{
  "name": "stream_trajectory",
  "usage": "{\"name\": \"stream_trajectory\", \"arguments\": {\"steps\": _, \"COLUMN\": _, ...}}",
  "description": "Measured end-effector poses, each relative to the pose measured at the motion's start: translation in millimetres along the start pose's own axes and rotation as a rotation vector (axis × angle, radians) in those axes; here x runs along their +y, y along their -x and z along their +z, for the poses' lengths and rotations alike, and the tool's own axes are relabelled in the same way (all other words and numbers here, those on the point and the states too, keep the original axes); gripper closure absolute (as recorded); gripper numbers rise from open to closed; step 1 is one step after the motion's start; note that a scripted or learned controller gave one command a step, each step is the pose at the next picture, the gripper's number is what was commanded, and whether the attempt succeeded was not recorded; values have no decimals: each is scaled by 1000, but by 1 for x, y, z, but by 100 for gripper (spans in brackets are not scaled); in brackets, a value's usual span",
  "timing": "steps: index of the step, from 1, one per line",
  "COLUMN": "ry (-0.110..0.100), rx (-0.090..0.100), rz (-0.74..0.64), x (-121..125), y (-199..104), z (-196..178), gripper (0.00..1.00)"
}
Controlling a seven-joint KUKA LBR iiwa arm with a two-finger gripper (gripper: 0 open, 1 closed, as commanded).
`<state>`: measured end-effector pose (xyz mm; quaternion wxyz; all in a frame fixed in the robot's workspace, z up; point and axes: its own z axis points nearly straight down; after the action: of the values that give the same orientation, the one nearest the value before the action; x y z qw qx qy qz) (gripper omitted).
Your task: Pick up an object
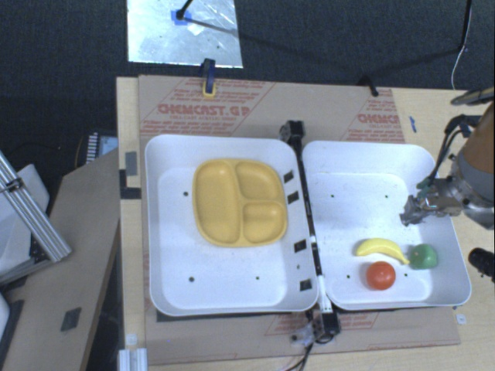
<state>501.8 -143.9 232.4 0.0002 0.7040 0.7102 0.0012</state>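
Yellow banana (380, 248), tomato (380, 276), green fruit (423, 256) lie below gripper (411, 215); its grasp unclear

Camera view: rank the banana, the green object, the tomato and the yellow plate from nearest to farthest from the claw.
From the claw, at the right bin's right side:
1. Banana and green object, just below it; too close to call.
2. Tomato, lower in the same bin.
3. Yellow plate, in the left bin.
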Motion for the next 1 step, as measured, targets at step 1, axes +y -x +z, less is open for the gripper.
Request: {"name": "stream_trajectory", "arguments": {"steps": 1, "ry": 0, "rx": 0, "rz": -1, "x": 2, "y": -49, "z": 10, "gripper": 100}}
